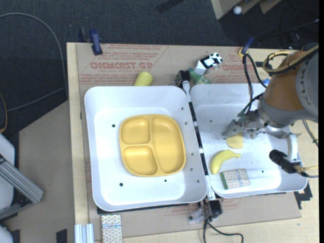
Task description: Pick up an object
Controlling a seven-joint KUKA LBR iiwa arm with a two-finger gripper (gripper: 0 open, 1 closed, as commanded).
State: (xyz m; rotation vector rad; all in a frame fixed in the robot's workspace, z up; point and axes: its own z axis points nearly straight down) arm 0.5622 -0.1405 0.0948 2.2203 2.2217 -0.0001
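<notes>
The left bin held a yellow divided plate. The right bin held a banana, a small packet just below it and a pale yellow piece above it. The gripper hung low right over that piece; whether its tips were apart or closed could not be told

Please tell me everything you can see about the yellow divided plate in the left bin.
The yellow divided plate looks like matte plastic, a rounded square with three compartments: two smaller on the left, one long on the right. It lies flat and upright, slightly rotated, near the middle of the left bin. Its compartments hold nothing, and only the bin floor touches it.
</notes>
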